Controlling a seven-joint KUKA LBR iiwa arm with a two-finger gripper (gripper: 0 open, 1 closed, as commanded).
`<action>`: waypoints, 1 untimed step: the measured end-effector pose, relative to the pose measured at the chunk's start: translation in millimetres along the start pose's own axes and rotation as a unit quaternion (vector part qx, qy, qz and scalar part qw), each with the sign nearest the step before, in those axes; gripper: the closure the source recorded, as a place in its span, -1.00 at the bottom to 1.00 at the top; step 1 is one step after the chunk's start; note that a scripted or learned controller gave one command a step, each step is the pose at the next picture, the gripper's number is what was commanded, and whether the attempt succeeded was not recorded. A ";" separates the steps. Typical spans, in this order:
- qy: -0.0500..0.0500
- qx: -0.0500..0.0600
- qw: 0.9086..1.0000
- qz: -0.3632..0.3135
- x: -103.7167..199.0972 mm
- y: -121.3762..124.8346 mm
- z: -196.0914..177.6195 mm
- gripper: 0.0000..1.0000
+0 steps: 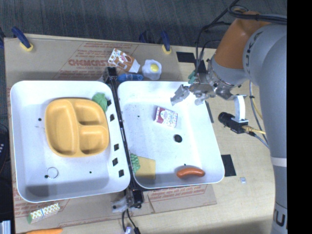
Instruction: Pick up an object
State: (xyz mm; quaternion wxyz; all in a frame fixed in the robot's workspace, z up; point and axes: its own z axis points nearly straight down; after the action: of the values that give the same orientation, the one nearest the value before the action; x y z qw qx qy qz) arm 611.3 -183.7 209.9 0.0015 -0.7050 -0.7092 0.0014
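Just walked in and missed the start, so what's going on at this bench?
A grey robot arm reaches in from the right, its gripper above the upper right part of the right bin, with nothing between its fingers. In that bin lie a small red-and-white carton, an orange sausage-shaped toy and a yellow sponge. A yellow divided tray sits in the left bin.

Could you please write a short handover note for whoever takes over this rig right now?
Pincer: above the upper right corner of the right bin, with nothing between its fingers; I cannot tell whether it is open or shut.
Right bin: small red and white carton near the middle, orange sausage-shaped toy at the lower edge, yellow block at the lower left, small black disc.
Left bin: yellow divided tray, with a green item at its upper right.
Done: nothing picked yet.
Left: grasp and lift one object; the carton looks nearest.
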 end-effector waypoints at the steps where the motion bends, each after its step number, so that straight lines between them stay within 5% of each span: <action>1: -0.001 -0.005 1.000 -0.012 0.1 2.2 114.1 -1.00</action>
State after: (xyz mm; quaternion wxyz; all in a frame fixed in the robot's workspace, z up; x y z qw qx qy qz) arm 613.0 -183.6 95.8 -0.0026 -0.6966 -0.7174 -0.0017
